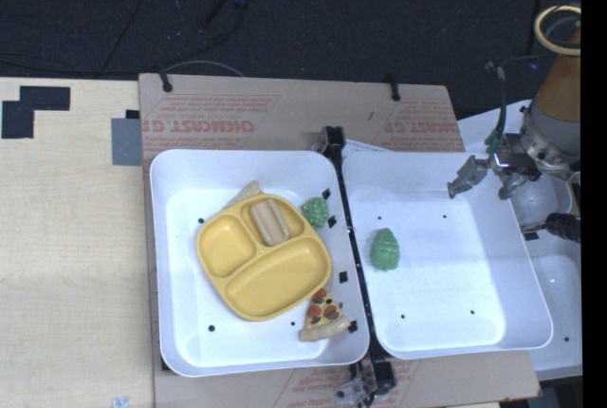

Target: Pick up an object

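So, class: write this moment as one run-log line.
gripper: open, above right bin's far-right edge, holding nothing | green toy: right bin, left side | yellow tray, pizza slice: left bin

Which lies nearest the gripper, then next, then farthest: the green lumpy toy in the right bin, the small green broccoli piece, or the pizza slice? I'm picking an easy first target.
1. Green lumpy toy, in the right bin, on the gripper's side.
2. Small green broccoli piece, left bin, beside the divider.
3. Pizza slice, left bin's near right corner.
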